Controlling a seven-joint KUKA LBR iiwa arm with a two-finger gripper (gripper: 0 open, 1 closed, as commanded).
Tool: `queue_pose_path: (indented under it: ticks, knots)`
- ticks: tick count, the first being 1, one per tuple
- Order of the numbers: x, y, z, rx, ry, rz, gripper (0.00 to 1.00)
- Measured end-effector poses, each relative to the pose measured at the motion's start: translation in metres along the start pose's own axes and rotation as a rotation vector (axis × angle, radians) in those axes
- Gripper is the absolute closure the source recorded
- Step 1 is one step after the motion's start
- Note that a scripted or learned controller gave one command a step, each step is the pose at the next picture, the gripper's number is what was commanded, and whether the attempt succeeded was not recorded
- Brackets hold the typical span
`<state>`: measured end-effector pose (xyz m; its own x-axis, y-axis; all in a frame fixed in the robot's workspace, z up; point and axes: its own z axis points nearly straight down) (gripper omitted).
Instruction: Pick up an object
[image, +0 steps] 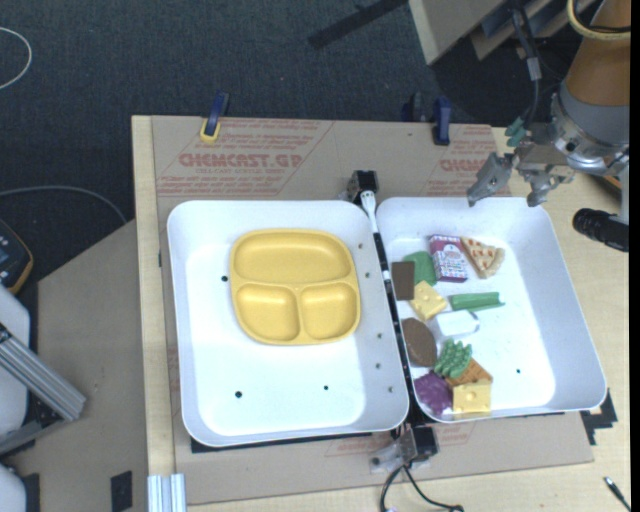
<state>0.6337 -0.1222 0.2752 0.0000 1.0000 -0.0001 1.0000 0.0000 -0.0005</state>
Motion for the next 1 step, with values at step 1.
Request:
queue_pose_path:
  ticks: [1]
  knots:
    - [0.0001, -0.0028, 0.0427, 0.005, 0.001, 0.001, 0.00]
